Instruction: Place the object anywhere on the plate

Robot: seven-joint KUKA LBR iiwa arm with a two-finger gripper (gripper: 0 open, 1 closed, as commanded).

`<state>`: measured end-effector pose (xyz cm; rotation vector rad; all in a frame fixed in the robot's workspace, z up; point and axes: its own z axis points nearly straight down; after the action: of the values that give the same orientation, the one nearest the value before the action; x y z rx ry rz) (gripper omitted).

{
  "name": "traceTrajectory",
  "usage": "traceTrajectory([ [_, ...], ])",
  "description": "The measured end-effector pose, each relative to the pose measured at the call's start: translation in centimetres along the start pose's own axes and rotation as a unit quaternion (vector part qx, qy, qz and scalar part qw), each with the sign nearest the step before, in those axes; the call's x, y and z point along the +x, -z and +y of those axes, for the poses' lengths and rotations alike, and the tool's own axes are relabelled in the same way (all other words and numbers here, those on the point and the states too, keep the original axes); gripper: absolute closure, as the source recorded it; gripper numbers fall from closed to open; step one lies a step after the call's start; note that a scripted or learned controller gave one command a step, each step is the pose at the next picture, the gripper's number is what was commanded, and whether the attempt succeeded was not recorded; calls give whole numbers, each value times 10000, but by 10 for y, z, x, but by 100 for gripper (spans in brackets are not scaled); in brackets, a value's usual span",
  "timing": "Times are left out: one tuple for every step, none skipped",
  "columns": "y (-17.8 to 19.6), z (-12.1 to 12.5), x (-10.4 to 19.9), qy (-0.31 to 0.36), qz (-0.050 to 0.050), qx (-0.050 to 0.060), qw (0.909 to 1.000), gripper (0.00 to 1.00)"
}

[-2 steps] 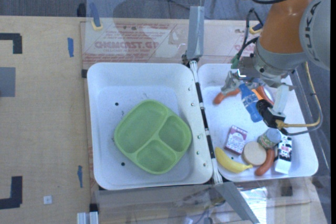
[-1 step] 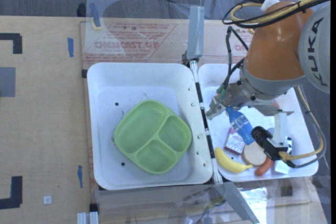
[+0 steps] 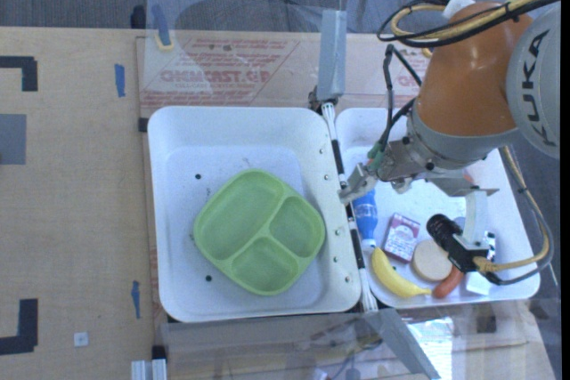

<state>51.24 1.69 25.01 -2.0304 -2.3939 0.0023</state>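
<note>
- The arm [image 3: 463,93] reaches in from the right and hangs over the far part of the right bin [image 3: 361,133], hiding much of its floor.
- The left bin [image 3: 178,156] holds the plate and nothing else that I can see. No object has crossed the wall between the bins.
- The plate [image 3: 258,231] is green with three compartments, and all three are bare. It sits slightly right of the left bin's middle, turned at a slant to the walls. By this, the placing is not yet done.
- The gripper [image 3: 363,181] sits low at the left side of the right bin, close to the shared wall and just above the far end of the bottle. I cannot tell whether the jaws are apart or together, nor whether they touch anything.
- The banana [image 3: 396,278] lies along the near wall of the right bin, curved, with its long axis running left to right.
- The bottle [image 3: 363,216] is blue and is, I judge, the object being gone for, since it lies right under the gripper.
  - It lies in the right bin against the shared wall, with the banana just near of it.
  - Its long axis runs far to near, about parallel to that wall.
  - Which end is the top is too small to make out.
- The box [image 3: 402,237], red and white, lies just right of the bottle.
- What is left, as I judge it, is the whole task: grip, lift, carry left over the wall, and release above the plate.
</note>
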Motion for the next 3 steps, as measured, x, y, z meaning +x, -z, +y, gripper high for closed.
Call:
traceTrajectory([
  [10, 1, -1, -12, -3, -11, 10000, 100],
  [-66, -24, 19, -389, -3, -4, 9992, 100],
  [-66, -19, 60, -696, -6, -14, 9976, 100],
])
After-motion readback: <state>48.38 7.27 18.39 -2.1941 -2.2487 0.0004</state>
